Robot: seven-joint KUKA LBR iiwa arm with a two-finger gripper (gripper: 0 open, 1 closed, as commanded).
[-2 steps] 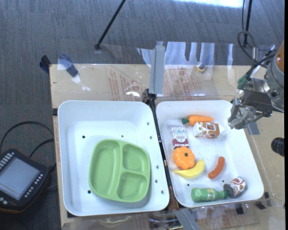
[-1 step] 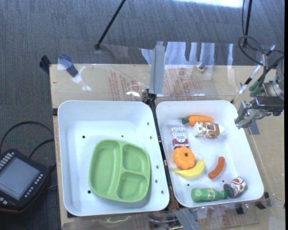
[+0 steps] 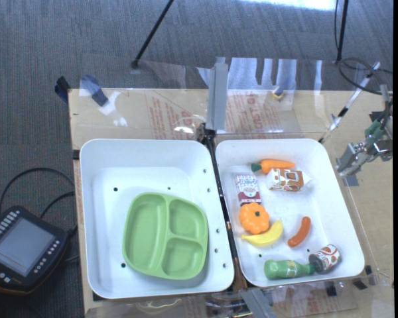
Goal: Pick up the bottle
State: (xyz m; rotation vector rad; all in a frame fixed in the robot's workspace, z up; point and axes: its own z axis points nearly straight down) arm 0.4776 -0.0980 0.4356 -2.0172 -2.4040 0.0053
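On the far left: a teach pendant (image 3: 23, 247) lies on the carpet, off the surface (image 3: 146, 111), with its cable looping behind it.
Left bin: the left bin (image 3: 99, 161) holds a green divided plate (image 3: 166, 236) lying flat, and nothing else that I can make out.
Right bin, upper part: in the right bin (image 3: 322, 152), a toy carrot (image 3: 273, 165) lies near the back wall, with a small carton (image 3: 287, 179) just below it and a printed packet (image 3: 248, 189) to its left.
Right bin, middle: an orange pumpkin-like toy (image 3: 253, 218) sits touching a banana (image 3: 265, 235); a red sausage (image 3: 299, 232) lies apart to their right.
Bottle: the green bottle (image 3: 286, 268) lies on its side against the front wall of the right bin, neck pointing right, touching or nearly touching a small can (image 3: 325, 258).
Arm: at the right edge, beyond the right bin's rim, a metal assembly that is probably the pincer (image 3: 363, 152) stands above the surface, well apart from the bottle.
Pincer state: too small and cluttered to read; I cannot tell how it is set, and nothing is visibly in its hold.
Done: nothing yet, judging by the bottle at rest in the bin.
Left: the whole pick, meaning travel over the front corner of the right bin, descent beside the can, the grasp, and the lift.
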